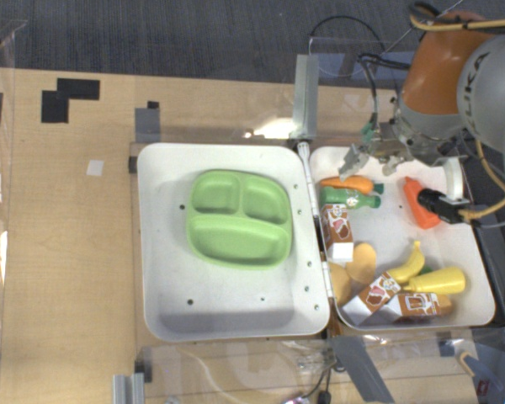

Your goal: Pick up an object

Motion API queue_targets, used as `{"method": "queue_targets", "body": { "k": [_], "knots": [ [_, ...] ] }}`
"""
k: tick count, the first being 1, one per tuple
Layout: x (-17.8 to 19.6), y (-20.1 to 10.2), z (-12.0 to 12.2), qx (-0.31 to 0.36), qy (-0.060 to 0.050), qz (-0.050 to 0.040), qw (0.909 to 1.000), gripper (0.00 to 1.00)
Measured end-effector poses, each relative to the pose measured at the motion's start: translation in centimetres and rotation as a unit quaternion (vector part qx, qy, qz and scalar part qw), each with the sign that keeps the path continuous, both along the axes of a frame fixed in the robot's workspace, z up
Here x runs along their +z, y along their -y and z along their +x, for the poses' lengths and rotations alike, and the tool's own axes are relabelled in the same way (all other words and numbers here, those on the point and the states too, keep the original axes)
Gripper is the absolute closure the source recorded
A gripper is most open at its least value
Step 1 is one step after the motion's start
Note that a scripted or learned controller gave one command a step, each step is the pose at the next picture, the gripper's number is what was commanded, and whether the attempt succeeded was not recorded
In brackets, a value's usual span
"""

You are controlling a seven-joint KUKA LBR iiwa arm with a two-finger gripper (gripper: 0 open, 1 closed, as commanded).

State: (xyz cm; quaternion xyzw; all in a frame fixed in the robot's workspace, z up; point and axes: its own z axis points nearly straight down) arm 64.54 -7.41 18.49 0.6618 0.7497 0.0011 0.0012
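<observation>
Orange carrot [347, 183] and green bottle [350, 199] lie just under the gripper [372, 160], whose fingers are spread and hold nothing. A banana [406, 265], yellow bottle [438, 282] and brown cartons [400, 301] crowd the right bin [480, 251]; a green divided plate [239, 218] sits in the left bin [164, 251].

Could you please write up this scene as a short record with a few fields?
left bin: holds a green tray with three compartments
right bin: holds a carrot, green bottle, banana, yellow bottle, orange item, brown cartons
gripper: over the right bin's far end, above the carrot
held: nothing visibly between the fingers
arm: reaches in from the right
</observation>
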Motion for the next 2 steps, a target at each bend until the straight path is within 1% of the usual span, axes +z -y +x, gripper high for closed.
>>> {"method": "queue_targets", "body": {
  "k": [1,2],
  "knots": [
    [-3.7,3.0,2.5,-0.162,0.001,0.0004,0.9868,0.0],
    [-9.7,5.0,0.1,-0.116,0.003,0.0001,0.9932,0.0]
  ]
}}
